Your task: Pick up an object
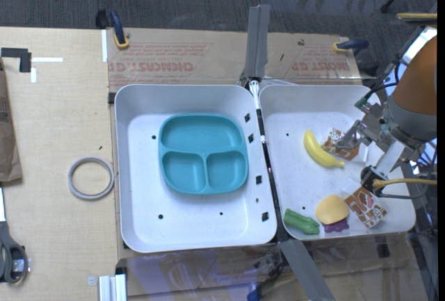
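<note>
Gripper [348,143] hovers by the banana [322,151]; grip state unclear. Banana looks light, smooth, curved — best pinched across its middle.

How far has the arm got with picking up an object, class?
Done: nothing looks lifted; the banana, the green piece and the yellow piece lie in the right bin. In hand: the gripper is beside the banana. Left: grasp and raise.

The right bin [292,119] has bare floor across its left and upper part. Its lower right is crowded by a banana [321,151], green piece [301,222], yellow piece [332,209] and two packets [365,206]. In the left bin [132,153], a blue plate [204,153] fills the middle, leaving only margins.
</note>
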Robot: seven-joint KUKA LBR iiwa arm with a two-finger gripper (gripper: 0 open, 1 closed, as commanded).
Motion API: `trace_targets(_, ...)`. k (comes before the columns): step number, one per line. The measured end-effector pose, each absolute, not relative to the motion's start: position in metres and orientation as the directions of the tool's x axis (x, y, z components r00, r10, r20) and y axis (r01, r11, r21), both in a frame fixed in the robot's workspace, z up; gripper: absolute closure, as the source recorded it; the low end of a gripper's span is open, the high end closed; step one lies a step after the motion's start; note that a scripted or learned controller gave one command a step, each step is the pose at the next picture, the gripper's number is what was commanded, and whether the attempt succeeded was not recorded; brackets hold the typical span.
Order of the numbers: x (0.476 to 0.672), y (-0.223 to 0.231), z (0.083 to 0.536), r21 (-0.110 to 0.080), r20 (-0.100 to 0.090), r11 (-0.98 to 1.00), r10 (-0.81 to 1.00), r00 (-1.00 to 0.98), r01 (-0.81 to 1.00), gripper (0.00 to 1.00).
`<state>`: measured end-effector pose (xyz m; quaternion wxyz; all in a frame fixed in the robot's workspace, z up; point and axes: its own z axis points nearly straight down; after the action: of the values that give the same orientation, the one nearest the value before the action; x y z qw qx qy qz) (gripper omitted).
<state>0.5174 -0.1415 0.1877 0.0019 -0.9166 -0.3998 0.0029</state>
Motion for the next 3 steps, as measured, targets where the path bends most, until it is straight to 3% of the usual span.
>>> trace_targets(1, 0.55, -0.119, 0.181, -0.003, -0.005, -0.865, 0.502, 0.865, 0.502, 0.0)
trace_targets(2, 0.598, -0.129, 0.184, 0.0, -0.005, -0.979, 0.204, 0.979, 0.204, 0.0)
trace_targets(3, 0.598, -0.129, 0.192, -0.001, -0.011, -0.978, 0.21, 0.978, 0.21, 1.0)
